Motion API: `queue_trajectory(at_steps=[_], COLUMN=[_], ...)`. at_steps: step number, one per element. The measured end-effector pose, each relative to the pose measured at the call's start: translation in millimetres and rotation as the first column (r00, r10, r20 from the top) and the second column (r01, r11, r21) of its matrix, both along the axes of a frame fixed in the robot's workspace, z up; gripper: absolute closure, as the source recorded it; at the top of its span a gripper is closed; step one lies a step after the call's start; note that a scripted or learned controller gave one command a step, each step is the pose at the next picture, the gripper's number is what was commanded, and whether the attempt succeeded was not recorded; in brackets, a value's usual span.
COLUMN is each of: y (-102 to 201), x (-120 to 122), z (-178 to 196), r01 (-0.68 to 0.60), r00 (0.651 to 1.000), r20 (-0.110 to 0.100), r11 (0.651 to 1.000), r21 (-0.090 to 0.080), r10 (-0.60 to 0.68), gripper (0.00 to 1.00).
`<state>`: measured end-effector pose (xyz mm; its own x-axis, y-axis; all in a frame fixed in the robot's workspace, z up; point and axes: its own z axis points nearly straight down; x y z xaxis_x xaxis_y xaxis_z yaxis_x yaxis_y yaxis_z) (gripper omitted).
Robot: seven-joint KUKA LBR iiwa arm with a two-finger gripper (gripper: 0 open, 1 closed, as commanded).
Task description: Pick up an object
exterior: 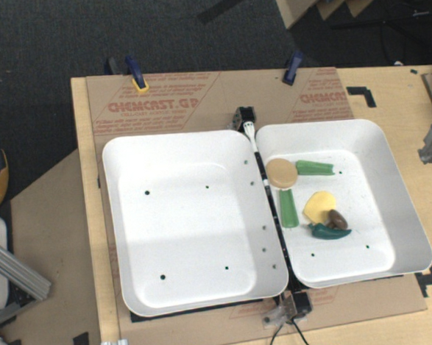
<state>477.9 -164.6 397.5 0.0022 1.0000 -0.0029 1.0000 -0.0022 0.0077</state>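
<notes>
Tan disc (282,172), 2 green bars (288,208) and a yellow piece (319,205) lie in the right bin (394,192), well apart from the gripper (429,146). You see the gripper as a grey shape beyond the bin's outer rim. You cannot tell how wide it stands.

I see the bench (218,94), its brown board printed with red lettering, carrying 2 white bins side by side: left bin (126,159), right bin (398,185).
</notes>
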Motion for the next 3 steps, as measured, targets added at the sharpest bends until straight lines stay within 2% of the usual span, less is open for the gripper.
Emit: queue_trajectory(at_steps=[1,2,3], y=[54,126,192], x=[1,12,2], z=[-69,-17,8], r01=[-0.007,-0.012,-0.011], r00=[1.0,1.0,1.0], r20=[-0.014,0.0,-0.002], r11=[1.0,1.0,1.0], r21=[0.006,0.004,0.005], r10=[0.007,0.012,0.011], gripper=[1.0,1.0,1.0])
